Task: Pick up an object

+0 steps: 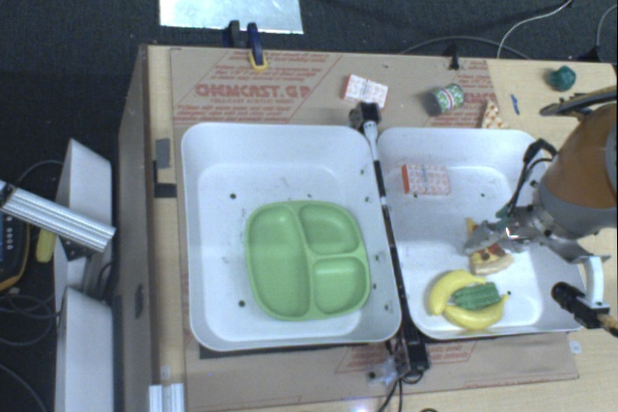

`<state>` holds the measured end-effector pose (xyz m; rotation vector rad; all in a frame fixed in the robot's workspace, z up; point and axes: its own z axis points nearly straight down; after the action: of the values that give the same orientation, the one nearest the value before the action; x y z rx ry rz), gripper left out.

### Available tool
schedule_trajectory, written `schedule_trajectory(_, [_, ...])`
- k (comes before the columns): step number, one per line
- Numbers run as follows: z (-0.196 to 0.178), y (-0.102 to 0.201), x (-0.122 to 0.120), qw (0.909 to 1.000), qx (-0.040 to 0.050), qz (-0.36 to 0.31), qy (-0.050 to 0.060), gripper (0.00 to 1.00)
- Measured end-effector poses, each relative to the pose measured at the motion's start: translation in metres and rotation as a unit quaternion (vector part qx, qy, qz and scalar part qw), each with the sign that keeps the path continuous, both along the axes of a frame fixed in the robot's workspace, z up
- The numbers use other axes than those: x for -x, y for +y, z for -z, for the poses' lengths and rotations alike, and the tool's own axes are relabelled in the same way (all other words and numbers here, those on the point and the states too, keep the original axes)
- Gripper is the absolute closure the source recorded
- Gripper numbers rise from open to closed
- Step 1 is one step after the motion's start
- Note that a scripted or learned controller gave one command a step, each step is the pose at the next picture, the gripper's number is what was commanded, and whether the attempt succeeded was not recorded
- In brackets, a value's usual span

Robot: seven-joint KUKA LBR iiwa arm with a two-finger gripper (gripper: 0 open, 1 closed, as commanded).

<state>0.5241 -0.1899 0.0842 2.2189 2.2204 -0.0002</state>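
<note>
step: approach, no grasp yet | gripper (498, 234) low in right bin (454, 159), finger spread unreadable | target: small brown-red toy (491, 258) just below it, above banana (468, 297) | next: descend, close on toy

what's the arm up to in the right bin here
The arm's gripper is low in the right bin, right at a small brown and red toy. A banana with a green item on it lies just below. The left bin holds a green tray.
</note>
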Motion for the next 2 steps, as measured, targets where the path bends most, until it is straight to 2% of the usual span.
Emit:
schedule_trajectory(1, [-0.011, 0.000, -0.001, 1.0000, 0.0001, -0.001, -0.002, 1.00])
schedule_trajectory(2, [-0.084, 0.011, 0.027, 1.0000, -0.0001, -0.001, -0.001, 1.00])
